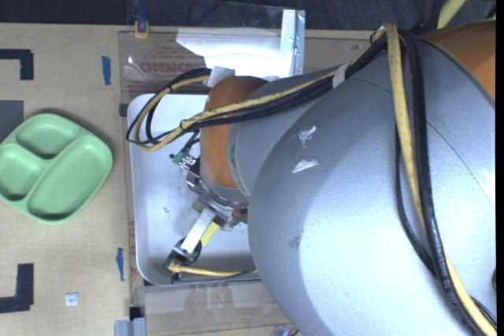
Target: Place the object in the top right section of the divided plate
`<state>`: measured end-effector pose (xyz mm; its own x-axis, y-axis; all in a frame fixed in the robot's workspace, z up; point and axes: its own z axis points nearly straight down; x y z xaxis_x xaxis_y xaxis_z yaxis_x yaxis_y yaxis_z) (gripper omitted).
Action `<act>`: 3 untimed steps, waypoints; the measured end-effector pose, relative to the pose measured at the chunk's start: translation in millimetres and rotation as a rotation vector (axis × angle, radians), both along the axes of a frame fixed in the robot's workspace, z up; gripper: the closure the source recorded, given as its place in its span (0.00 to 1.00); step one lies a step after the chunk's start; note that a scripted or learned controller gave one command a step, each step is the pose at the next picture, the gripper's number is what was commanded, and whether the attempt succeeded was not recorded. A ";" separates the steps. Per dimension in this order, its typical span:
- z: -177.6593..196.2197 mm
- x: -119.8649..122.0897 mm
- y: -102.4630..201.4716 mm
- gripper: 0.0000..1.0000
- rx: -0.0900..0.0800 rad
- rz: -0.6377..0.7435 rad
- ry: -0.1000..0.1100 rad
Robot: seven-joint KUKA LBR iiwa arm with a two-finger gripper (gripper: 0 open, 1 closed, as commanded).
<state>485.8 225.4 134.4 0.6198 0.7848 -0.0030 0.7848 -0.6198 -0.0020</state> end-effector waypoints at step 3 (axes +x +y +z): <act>152.2 56.4 -18.6 0.00 0.000 0.030 0.000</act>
